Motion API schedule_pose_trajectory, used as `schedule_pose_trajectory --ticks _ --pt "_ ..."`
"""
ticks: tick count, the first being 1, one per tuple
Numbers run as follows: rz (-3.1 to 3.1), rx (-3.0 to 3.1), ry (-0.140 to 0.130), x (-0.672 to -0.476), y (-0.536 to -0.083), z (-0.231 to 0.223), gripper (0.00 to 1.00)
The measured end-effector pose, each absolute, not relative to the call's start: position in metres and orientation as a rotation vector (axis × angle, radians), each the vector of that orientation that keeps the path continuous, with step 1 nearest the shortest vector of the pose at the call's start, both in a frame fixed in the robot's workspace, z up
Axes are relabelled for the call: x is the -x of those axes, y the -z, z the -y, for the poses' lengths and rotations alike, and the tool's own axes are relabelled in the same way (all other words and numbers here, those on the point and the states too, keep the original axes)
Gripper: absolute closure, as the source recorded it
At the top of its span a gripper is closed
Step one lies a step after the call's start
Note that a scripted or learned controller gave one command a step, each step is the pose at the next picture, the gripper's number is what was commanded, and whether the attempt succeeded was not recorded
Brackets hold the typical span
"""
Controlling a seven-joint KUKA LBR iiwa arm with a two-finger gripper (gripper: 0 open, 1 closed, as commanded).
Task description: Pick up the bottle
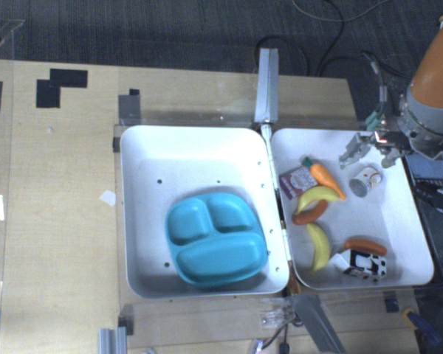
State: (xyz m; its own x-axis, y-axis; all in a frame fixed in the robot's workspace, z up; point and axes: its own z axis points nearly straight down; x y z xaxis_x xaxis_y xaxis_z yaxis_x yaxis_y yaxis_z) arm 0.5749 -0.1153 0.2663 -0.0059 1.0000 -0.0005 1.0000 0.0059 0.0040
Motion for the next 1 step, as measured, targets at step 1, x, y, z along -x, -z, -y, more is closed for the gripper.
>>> schedule_pose_trajectory --ticks 1 --pt "-2.085 -2.325 -0.026 -0.5318 -0.1047 0.1158 0.0"
